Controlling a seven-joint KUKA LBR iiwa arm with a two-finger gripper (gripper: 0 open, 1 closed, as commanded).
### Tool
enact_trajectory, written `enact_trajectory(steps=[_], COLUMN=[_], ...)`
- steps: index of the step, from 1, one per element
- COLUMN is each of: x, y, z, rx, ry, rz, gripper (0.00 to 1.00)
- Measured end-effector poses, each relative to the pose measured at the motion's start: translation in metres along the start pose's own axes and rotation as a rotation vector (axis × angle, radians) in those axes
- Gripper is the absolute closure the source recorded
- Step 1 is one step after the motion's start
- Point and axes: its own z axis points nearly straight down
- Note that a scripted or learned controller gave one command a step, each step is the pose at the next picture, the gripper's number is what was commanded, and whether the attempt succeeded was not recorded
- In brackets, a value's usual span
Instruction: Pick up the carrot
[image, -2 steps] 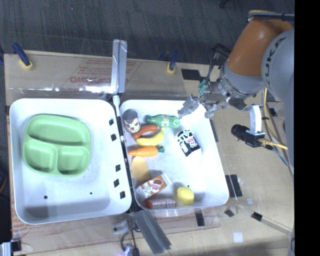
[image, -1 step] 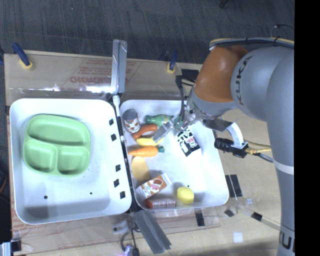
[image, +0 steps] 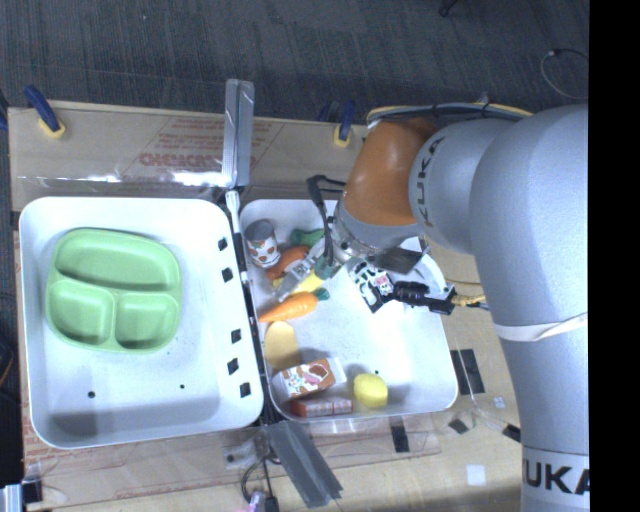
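The carrot (image: 286, 308) is a long orange piece with a green tip. It lies on the floor of the right bin (image: 420, 385), near that bin's left wall and pointing up to the right. My gripper (image: 322, 262) hangs low over the bin's upper left part, just above and to the right of the carrot, among a small cluster of toy foods. The grey arm with its orange band (image: 385, 185) hides the bin's upper right part. I see nothing lifted off the bin floor.
A small can (image: 262, 241), an orange piece (image: 291, 262) and a yellow piece (image: 307, 285) crowd around the gripper. Lower in the bin lie a pale yellow item (image: 281, 343), a printed box (image: 307, 378) and a lemon (image: 370, 390). The left bin holds a green compartment tray (image: 115, 290).
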Motion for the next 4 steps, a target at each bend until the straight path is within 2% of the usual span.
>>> enact_trajectory(steps=[1,2,3,4], x=[0.029,0.028,0.028,0.072], y=[-0.02,-0.02,-0.02,-0.077], z=[0.0,-0.011,-0.011,-0.007], rx=[0.0,-0.001,-0.001,-0.021], ry=[0.0,-0.001,-0.001,-0.022], rz=[-0.241,-0.244,-0.244,-0.106], gripper=[0.0,1.0,0.0,0.0])
